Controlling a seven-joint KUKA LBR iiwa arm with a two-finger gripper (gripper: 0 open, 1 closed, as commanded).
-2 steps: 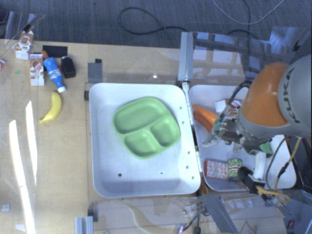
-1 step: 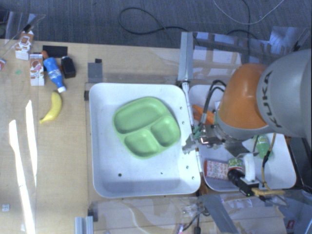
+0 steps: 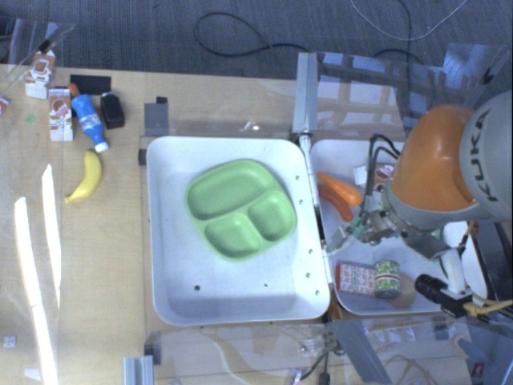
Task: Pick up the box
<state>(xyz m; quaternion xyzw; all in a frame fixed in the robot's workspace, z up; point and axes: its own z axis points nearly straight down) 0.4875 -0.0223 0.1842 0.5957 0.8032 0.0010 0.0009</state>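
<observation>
I'm over the right bin [image 3: 353,301] now, my claw [image 3: 365,229] low above its floor, and whether it's spread or closed I can't tell from up here. Nothing lifted yet, I'd say: the box [image 3: 357,278] lies flat near the bin's front wall, just short of my claw, beside a can [image 3: 388,279]. It's a small flat carton, red and white print. A carrot [image 3: 340,192] sits behind. Descent, grip and lift all remain.

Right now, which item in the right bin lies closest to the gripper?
The carrot, the orange one lying at a slant just left of the gripper. The box and can sit lower, by the bin's front edge.
</observation>
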